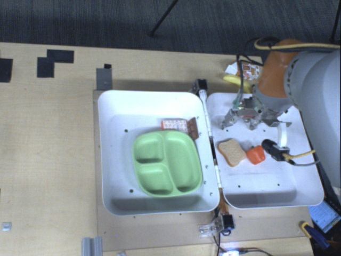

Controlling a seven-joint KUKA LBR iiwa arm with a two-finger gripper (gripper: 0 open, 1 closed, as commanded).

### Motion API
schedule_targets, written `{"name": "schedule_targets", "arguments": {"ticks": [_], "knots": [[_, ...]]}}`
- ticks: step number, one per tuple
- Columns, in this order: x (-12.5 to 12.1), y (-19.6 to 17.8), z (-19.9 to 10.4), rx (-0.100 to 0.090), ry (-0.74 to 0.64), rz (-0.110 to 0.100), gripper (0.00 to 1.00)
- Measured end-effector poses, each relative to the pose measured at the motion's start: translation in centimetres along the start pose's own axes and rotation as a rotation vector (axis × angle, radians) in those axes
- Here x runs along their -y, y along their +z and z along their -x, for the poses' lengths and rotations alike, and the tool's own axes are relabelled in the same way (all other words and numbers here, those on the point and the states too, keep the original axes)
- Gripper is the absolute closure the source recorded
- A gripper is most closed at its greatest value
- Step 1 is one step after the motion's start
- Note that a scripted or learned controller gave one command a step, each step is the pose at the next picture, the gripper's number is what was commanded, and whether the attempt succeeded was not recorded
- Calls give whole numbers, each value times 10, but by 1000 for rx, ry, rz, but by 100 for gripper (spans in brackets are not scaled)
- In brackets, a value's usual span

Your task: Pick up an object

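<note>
Gripper (240, 124) hangs low over the back half of the right bin (266, 192), w/ its two fingers spread apart and only bare white floor between them, so it's open and holding nothing. Arm (314, 89) comes in from the right side, orange band just above the wrist, which is why the tool sits nearer that bin's back-left corner than its middle.

Likely targets are in the same bin: a toast-like bread slice (232, 152) lies flat just in front of the gripper, and a small orange piece (256, 154) sits right beside it, touching or nearly so; can't tell which. Both rest loose on the floor, near the bin's centre and away from the walls, so there's room for fingers on either side. Bread is thin and flat, prob. harder to pinch from above; the orange piece looks chunkier and an easier grab.

Left bin (114, 143) carries a green divided plate (168, 161) taking up most of its floor, plus a small red-and-white wrapper (175, 124) by the plate's back edge. Those are well apart from the tool and not in play at this point.

Judged from this: pick not yet done. The gripper is set behind the bread, not over it, so it needs to shift forward, then drop and close.
</note>
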State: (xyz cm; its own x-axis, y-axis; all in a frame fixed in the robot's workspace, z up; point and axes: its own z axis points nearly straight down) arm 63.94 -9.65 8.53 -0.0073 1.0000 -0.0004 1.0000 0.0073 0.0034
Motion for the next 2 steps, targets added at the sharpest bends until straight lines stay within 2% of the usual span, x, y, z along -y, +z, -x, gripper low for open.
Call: {"name": "schedule_targets", "arguments": {"ticks": [1,2], "knots": [[-1,-101,44,1,4,3,0],[48,-4,29,1,4,7,0]]}}
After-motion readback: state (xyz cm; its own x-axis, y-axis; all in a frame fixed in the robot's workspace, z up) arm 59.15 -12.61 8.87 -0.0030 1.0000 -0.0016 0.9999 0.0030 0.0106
